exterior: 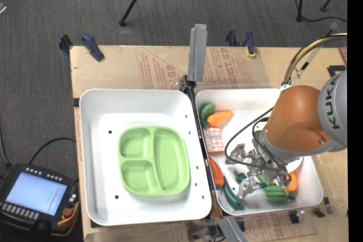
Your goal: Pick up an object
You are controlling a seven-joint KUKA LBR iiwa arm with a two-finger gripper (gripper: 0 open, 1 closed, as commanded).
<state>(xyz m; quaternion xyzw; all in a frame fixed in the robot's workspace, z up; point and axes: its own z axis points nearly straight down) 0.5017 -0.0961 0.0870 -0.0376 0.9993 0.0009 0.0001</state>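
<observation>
My gripper (256, 178) hangs low over the front of the right bin (249, 100), under the orange wrist band. Just to its right lies a green ridged vegetable (278, 194) with an orange piece (292, 179) beside it. A dark green curved piece (231, 195) lies to the gripper's left at the bin's front. Nothing is seen between the fingers. An orange carrot with a green top (218, 118) lies at the bin's back left. A red-and-white patterned block (214, 140) rests below it, and another orange carrot (216, 173) lies along the left wall.
The left bin (96, 122) holds a light green divided plate (153, 160). A grey post (197, 54) stands behind the seam between the bins. A teach pendant (37, 196) lies off the bench at the lower left. Cables loop around the wrist.
</observation>
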